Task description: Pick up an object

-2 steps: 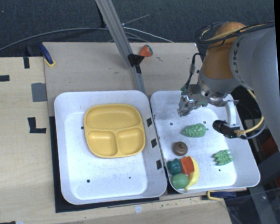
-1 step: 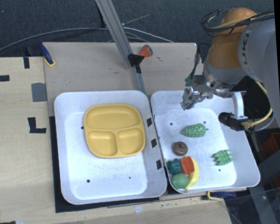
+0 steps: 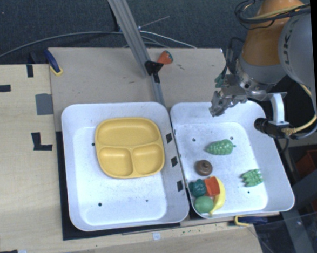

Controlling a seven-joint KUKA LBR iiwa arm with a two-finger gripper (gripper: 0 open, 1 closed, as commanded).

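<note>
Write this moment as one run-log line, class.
gripper: over right bin far rim, holding nothing | green bumpy toy: lying in bin | yellow tray: left bin

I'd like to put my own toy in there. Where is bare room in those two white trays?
Left bin: bare floor below the yellow tray. Right bin: open floor between the gripper and green cob. Crowded: its near-left corner, where the brown piece, teal, orange, green and banana toys cluster.
</note>
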